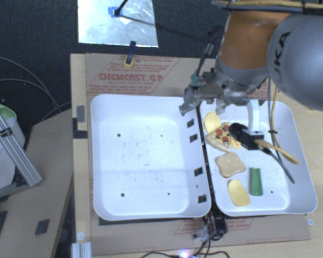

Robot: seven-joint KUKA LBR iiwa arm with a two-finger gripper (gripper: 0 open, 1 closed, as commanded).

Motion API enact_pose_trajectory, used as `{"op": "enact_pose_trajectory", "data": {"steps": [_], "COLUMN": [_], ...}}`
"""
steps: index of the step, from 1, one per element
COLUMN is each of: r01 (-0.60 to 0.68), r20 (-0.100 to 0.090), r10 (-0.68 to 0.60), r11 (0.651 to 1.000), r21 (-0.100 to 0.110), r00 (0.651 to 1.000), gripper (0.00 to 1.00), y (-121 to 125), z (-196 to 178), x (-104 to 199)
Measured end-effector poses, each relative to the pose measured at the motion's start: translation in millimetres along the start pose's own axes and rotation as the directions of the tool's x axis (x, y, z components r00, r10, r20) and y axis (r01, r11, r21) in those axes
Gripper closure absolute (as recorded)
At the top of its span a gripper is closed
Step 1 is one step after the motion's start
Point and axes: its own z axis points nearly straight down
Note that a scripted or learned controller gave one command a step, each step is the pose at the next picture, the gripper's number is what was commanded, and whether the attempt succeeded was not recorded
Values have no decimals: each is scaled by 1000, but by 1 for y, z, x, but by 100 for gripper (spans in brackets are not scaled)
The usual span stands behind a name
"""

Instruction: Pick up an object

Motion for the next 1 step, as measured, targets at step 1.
{"op": "enact_pose_trajectory", "data": {"steps": [1], "r01": [-6], "r20": [1], "r10": [6], "r11": [1000], "r21": [-2], "r00": [1000], "gripper": [0], "y": [13], "z": [-9], "x": [49]}}
